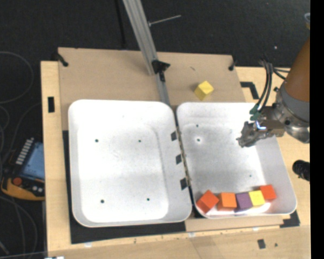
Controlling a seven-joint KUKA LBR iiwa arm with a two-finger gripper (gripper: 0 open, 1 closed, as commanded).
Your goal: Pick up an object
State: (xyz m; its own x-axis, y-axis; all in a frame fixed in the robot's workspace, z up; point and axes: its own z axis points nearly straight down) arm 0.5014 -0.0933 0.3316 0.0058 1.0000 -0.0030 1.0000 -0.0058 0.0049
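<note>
In the camera view, at the right of the frame, the tool [247, 139] hangs over the right bin [216, 144], well apart from the row of blocks [236, 199] along that bin's lower edge; whether it is released or clenched cannot be told. Nothing appears lifted, so the pick seems yet to be done. A yellow cube [203, 89] lies on the table [113, 72] above the bins. No readable writing.

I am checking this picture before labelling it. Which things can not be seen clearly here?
- End effector, camera view: small and dark, so its finger state is unreadable.
- Arm: cut off by the right edge.
- Blocks at the right bin's near wall: packed in a row, lower sides hidden by the rim.
</note>
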